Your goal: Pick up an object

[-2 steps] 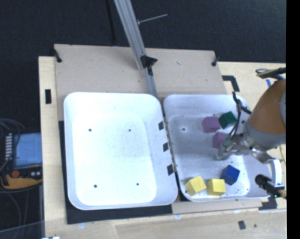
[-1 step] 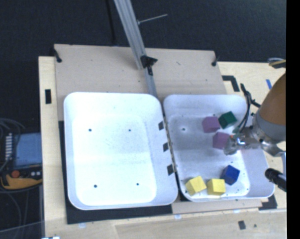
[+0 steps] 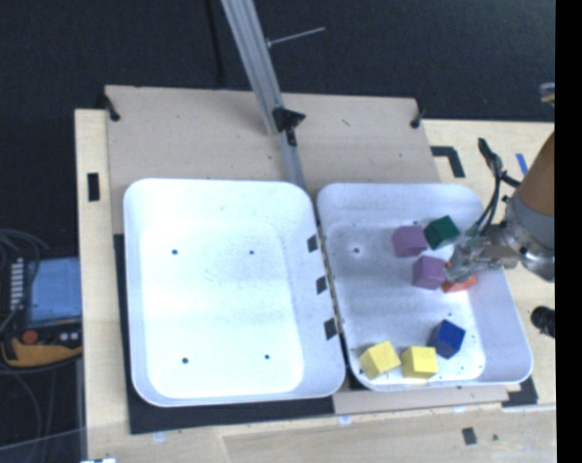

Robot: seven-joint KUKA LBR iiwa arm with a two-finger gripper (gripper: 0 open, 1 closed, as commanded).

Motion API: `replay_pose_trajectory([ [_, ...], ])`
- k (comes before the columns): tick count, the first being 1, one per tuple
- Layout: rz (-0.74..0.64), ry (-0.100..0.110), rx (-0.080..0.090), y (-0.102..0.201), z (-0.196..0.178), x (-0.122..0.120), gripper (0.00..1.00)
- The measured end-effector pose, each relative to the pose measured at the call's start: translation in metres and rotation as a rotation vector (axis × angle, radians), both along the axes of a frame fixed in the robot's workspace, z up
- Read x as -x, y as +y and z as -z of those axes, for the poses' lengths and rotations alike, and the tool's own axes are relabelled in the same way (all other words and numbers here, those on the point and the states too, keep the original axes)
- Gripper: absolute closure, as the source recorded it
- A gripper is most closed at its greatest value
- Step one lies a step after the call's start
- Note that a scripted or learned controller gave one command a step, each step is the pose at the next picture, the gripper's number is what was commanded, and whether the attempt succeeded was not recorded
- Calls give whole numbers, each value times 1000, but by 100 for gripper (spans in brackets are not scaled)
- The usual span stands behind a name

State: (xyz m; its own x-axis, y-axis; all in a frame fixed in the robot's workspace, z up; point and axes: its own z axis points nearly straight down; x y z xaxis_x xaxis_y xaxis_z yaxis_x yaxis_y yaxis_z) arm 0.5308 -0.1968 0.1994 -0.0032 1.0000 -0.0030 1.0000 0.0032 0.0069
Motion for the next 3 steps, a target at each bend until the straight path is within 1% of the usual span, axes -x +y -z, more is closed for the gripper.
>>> replay_pose_trajectory([
  [1,-1,1,0,-2,-39,-1,100],
  [2,-3,6,-3,42,-38,1,100],
  [3,-6,6,-5,105,-40,-3,100],
])
